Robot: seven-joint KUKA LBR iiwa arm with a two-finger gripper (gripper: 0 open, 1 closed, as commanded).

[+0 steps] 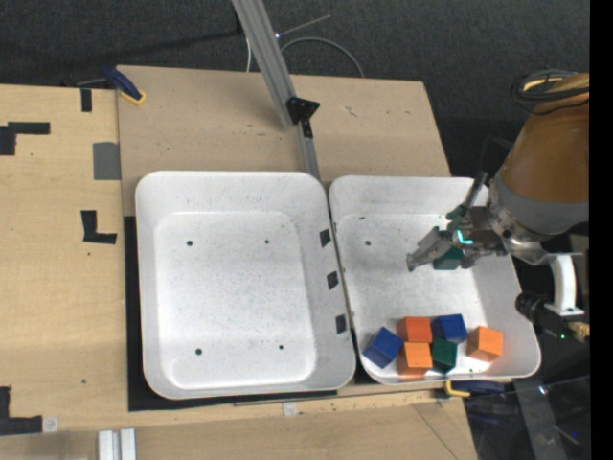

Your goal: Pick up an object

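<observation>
Your pincer (442,255) grips a dark green block (448,260) above the right bin (383,199). More blocks (431,341) cluster at its near edge. Wooden surface (192,123), dark floor (115,12) behind.

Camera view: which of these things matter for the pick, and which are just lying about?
For the job:
- gripper, over the right bin
- blocks along that bin's near edge: blue block, orange blocks, green block

Lying about:
- left bin
- blue-and-yellow clamp on the bench
- metal rail
- black tape marks
</observation>
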